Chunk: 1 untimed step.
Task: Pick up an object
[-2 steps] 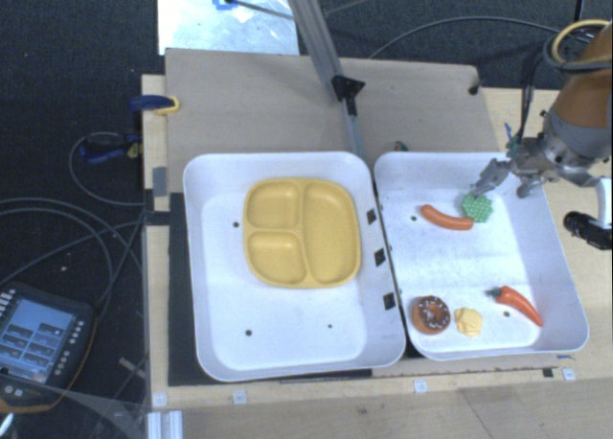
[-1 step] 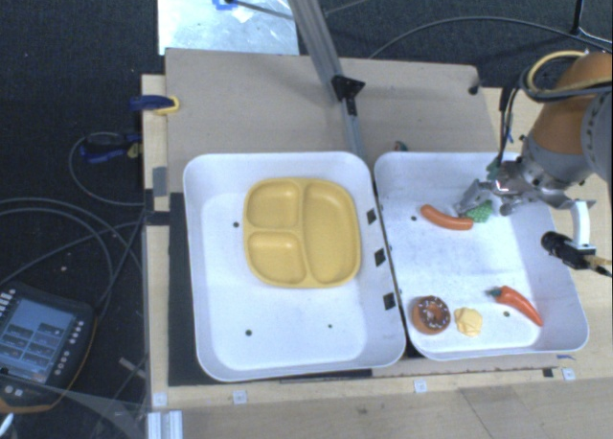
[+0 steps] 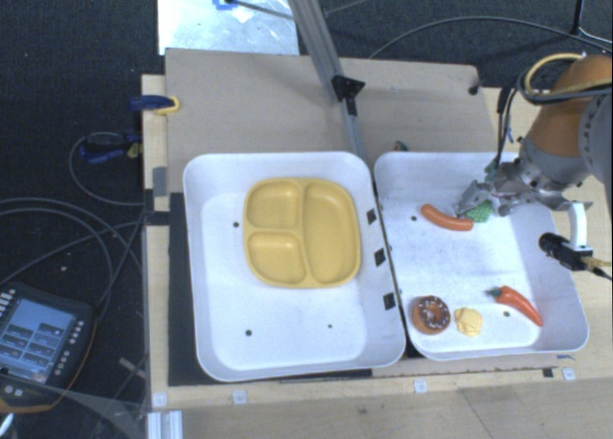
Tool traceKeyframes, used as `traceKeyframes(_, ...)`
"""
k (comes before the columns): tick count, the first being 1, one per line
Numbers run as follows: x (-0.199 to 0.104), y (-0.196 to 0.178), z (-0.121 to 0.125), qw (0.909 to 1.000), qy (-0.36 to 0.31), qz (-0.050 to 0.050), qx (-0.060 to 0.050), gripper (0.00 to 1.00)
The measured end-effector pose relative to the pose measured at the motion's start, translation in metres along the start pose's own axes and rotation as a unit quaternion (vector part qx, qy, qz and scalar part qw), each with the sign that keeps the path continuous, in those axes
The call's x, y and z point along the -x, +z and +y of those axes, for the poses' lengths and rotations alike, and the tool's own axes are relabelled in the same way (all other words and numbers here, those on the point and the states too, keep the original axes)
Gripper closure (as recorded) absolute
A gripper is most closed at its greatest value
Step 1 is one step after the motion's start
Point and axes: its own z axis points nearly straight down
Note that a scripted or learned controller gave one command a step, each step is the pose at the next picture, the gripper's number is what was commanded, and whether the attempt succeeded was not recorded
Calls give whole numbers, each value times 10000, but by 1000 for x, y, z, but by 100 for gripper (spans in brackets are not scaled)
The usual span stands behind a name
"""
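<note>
The right bin (image 3: pixel 479 265) holds several toy foods. An orange sausage (image 3: pixel 446 219) lies near its upper middle. A small green piece (image 3: pixel 481 209) sits just right of the sausage, directly under my gripper (image 3: pixel 479 200), which is low over the bin's upper right area and partly hides it. A brown donut (image 3: pixel 431 313) and a pale yellow piece (image 3: pixel 468 321) lie at the bin's front. An orange carrot with a green tip (image 3: pixel 518 302) lies to their right.
The left bin (image 3: pixel 287 332) carries a yellow divided plate (image 3: pixel 302 233). A grey pole (image 3: pixel 316 34) slants down to the bins' back edge. The arm (image 3: pixel 565 130) with its cables hangs over the right bin's far right side.
</note>
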Motion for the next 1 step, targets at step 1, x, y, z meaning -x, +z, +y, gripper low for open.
traceKeyframes(1, 0, -12, 1, 10000, -13, -10, 21, 100)
